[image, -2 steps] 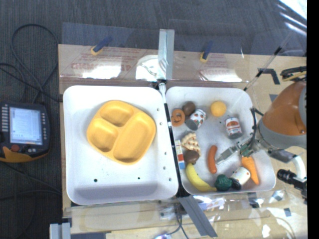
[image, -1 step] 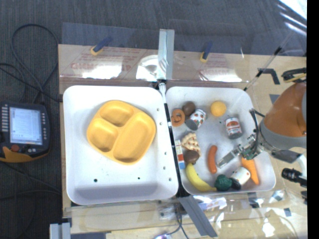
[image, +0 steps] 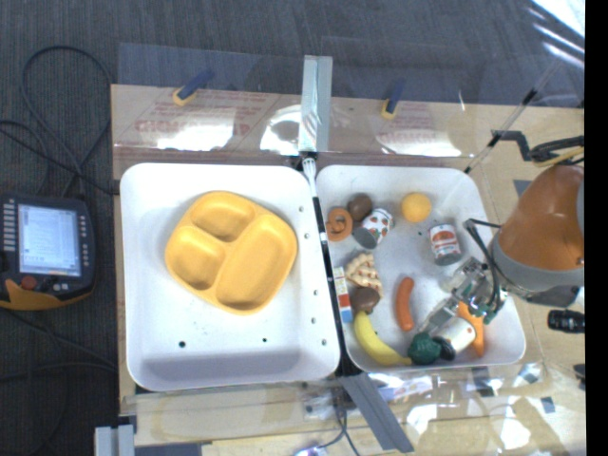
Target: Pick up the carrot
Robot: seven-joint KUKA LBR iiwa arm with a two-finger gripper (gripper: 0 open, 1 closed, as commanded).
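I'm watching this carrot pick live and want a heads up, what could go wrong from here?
1. The carrot lies hard against the right bin wall's corner, partly under the gripper, so the fingers may catch the wall.
2. A white cup-like item and a dark green item crowd it; either could get grabbed or shoved instead.
3. The orange sausage-shaped piece nearby looks similar and could be mistaken for the target.

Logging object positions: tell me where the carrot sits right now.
The carrot lies in the right bin, near its lower right corner, right under the gripper, beside a white object and right of the dark green piece.
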